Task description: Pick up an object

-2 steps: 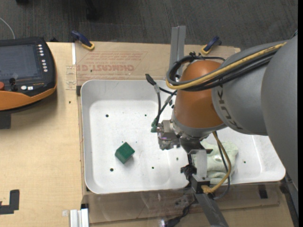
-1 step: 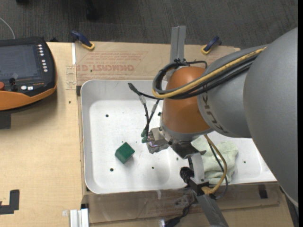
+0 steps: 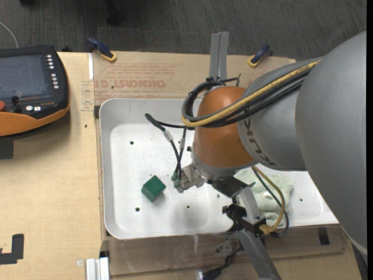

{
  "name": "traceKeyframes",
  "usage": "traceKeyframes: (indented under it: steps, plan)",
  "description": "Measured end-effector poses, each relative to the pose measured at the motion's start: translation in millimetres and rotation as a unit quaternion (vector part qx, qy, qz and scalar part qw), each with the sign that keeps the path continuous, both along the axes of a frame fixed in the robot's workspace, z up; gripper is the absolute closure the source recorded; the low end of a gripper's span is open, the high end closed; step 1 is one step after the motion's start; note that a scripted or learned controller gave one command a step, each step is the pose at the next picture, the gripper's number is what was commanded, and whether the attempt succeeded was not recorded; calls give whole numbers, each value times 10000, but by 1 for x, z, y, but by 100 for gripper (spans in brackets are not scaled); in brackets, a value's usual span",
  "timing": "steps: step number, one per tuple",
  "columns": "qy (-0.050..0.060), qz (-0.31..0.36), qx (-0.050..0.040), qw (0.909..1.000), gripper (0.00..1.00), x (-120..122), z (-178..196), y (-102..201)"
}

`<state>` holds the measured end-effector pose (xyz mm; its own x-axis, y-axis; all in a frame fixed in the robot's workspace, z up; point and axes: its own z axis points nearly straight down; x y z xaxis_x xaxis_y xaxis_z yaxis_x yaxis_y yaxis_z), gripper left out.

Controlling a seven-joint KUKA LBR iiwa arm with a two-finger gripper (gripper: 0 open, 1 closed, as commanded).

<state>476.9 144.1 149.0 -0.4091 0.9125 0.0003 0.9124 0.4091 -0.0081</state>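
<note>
Camera view: the arm (image 3: 245, 127) reaches from the right over the white bin (image 3: 116, 174) on the worktop (image 3: 46, 203). A green block (image 3: 153, 188) lies on the bin floor, just left of the gripper (image 3: 185, 181). The step appears to be the approach; next, the gripper must centre over the block. The wrist hides the fingers, so their state cannot be told.

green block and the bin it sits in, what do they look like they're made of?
Green block: looks like foam or matte plastic; flat, even colour with no glints and softish edges. Could be painted wood; the view leaves that open.

White bin: likely moulded plastic, smooth with a slight sheen; rounded corners, a raised rim and a soft highlight on the floor suggest it.
</note>
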Motion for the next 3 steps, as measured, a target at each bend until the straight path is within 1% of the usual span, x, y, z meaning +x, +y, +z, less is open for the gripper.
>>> traceKeyframes:
  steps: [1, 2, 3]
  plan:
    - [-14, 1237, 12, 9923, 100, 4, -3, 8]
    - [-8, 2604, 22, 9655, 100, 1, -5, -9]
    - [-4, 4294, 37, 9031, 100, 11, -21, -41]
